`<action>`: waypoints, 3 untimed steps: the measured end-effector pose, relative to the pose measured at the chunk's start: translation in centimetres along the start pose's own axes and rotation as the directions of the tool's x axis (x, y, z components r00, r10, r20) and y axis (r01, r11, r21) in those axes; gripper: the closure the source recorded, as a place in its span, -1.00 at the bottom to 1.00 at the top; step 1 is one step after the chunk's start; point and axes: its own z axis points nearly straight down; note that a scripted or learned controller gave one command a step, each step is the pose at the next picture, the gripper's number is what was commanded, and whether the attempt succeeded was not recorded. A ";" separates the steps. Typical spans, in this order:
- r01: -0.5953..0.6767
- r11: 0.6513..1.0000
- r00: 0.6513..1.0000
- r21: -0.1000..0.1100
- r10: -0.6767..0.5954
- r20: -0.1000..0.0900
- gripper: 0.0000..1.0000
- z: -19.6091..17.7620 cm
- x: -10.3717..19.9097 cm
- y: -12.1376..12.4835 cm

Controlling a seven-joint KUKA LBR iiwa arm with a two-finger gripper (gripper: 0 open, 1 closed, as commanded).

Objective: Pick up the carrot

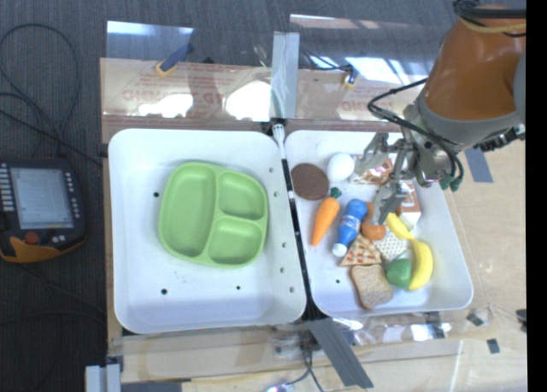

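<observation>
The carrot point(324, 219) is orange with a small green top. It lies in the right bin point(453, 292), near that bin's left wall, tip pointing toward the front. My gripper point(385, 178) hangs over the same bin's back right part, to the right of the carrot and apart from it by the width of a blue bottle point(350, 219). Its fingers stand open with nothing between them. A packet under the gripper is partly hidden by it.
Around the carrot lie a brown disc point(309, 180), a white egg point(340, 165), a pizza slice point(362, 253), a bread slice point(370, 285), a banana point(420, 264) and a green pepper point(398, 273). The left bin point(137, 296) holds a green divided plate point(214, 213).
</observation>
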 end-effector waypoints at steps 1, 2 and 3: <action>0.006 1.000 1.000 -0.001 -0.006 -0.006 -1.00 13.1 -2.8 -0.4; -0.160 0.987 0.986 -0.004 0.160 0.038 -1.00 14.8 -0.9 0.2; -0.680 0.733 0.733 -0.012 0.680 0.013 -1.00 15.9 0.4 -0.8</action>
